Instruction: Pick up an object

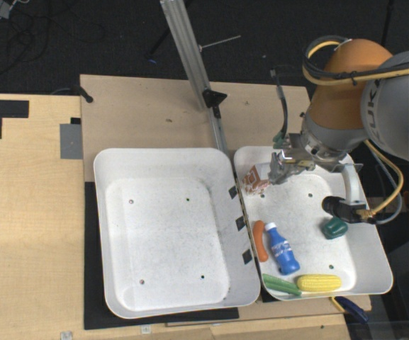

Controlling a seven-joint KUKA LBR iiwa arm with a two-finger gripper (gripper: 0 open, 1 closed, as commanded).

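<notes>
Reddish-brown packet (255, 183), the object nearest the gripper (282, 166), lies by the left wall of the right bin (374, 261), close to that bin's far left corner. Going from the left, the bench (27, 190) carries first the left bin (112, 163), its white floor marked with a few dark dots. Just past the wall where the two bins meet comes the packet, with the gripper low over the bin just to its right; whether the gripper is open or closed cannot be told, and nothing can be seen held in it. Nearer the front, along the same left wall, an orange carrot (260, 241) lies lengthwise, and a blue bottle (283, 250) with a white cap lies right beside it. At the front edge a green pod (281, 286) touches a yellow corn cob (318, 283). Further right, a teal block (334, 228) sits near the right wall, below the grey arm (395, 112) with its orange band (349, 76).
</notes>
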